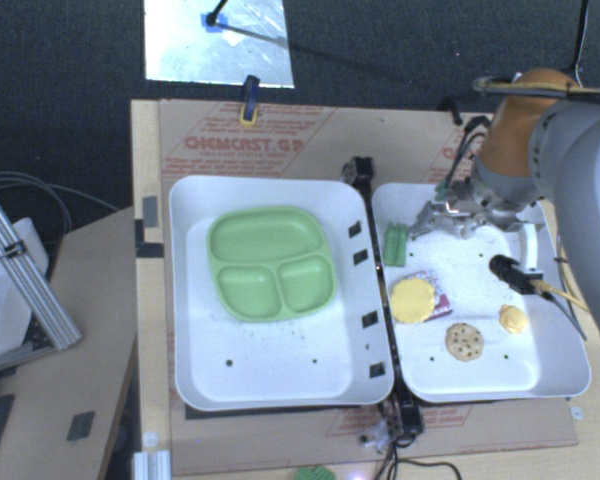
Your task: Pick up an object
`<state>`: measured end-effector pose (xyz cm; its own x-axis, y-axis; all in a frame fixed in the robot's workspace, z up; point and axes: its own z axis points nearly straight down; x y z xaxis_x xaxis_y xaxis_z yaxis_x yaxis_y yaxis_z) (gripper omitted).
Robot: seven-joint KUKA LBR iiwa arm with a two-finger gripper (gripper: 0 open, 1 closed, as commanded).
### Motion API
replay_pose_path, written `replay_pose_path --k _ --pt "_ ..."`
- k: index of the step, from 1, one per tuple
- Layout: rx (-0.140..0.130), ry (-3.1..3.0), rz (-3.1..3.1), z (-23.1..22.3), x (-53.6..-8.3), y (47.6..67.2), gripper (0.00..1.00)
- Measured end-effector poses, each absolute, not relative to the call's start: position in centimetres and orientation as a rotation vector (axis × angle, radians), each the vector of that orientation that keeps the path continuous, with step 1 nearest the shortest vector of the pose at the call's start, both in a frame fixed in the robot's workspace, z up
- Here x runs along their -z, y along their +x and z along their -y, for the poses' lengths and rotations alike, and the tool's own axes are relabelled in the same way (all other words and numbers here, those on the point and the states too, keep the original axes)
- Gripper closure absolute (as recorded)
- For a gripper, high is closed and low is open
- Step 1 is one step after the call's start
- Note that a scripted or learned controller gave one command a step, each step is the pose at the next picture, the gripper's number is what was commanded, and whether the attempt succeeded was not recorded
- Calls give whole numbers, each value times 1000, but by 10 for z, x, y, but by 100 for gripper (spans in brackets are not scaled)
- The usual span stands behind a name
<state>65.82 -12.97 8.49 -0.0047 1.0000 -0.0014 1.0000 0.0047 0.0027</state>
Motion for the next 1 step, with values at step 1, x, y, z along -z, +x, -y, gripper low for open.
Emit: replay_pose_path --k 1 --pt "-3 2219 -2216 195 -86 656 0"
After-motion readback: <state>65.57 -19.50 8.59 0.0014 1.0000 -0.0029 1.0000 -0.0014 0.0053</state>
